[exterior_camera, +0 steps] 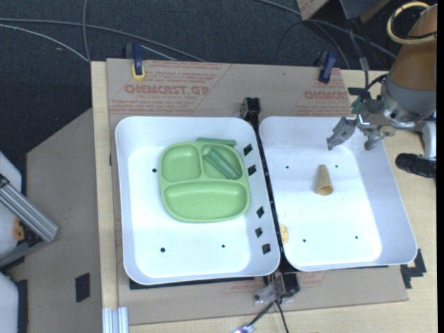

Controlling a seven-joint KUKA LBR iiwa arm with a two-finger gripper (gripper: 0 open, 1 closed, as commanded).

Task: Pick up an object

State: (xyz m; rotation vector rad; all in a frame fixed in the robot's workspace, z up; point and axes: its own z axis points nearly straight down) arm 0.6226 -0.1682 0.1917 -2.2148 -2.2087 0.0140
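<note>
Claw (pixel 356 136) sits over the far right part of the right shallow white plastic bin (pixel 374 245), fingers spread apart, nothing between them. Grey arm w/ orange band (pixel 415 64) enters from the right edge, wrist above the bin's far right corner.

Small tan cone-shaped object (pixel 323 180) lies on the right bin floor, near centre, wide end toward the near side; it is apart from the claw, nearer the camera and a little to the left.

Small yellow item (pixel 284 235) shows at the right bin's near left rim, by the divider; too small to identify.

Left shallow white plastic bin (pixel 139 255) holds a light green three-compartment plastic plate (pixel 201 200), approx. centred. A darker green elongated piece (pixel 222 161) rests in the plate's far right compartment.

Both bins sit side by side on a brown board-covered bench (pixel 201 85) w/ red lettering; blue clamps (pixel 138 61) at its far edge.
</note>
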